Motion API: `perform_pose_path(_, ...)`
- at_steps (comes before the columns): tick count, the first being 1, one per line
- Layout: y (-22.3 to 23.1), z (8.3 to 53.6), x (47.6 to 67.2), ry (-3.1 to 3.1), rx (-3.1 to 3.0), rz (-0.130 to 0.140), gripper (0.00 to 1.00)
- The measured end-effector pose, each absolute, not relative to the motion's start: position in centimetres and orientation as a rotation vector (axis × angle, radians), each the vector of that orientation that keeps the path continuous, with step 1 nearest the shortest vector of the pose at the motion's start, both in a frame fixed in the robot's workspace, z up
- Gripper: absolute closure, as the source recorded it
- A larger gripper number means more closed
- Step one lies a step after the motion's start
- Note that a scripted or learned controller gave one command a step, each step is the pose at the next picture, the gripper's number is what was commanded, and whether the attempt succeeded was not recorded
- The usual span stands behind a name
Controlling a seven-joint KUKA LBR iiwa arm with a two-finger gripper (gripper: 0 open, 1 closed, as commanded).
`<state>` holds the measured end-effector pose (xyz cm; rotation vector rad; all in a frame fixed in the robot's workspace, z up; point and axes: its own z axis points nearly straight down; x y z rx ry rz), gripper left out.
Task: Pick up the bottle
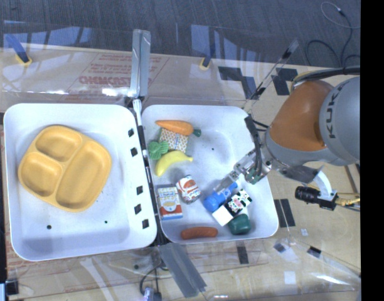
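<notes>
The bottle [215, 202] is blue with a white cap and lies on its side in the right bin [211, 121], near the front right corner. My gripper [237, 177] comes in from the right and hangs low over the bottle's upper end, very close to it or touching it. The grey wrist and orange band [297, 123] sit above and to the right, over the bin's right rim.
Around the bottle lie a cow-patterned block [240, 200], a dark green piece [240, 225], a sausage [199, 232], a small can [188, 189] and a carton [169, 202]. A banana [171, 161] and carrot [175, 127] lie further back. The left bin [29, 243] holds a yellow divided plate [64, 166].
</notes>
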<state>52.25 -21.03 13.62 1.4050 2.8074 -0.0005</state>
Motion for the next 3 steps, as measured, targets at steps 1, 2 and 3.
perform_pose_path(1,-17.3,9.2,48.9,2.950,1.084,0.002,0.00)
perform_pose_path(2,-17.2,10.2,49.0,2.952,1.076,0.003,1.00)
perform_pose_path(3,-14.4,25.2,47.8,2.888,1.232,-0.001,1.00)
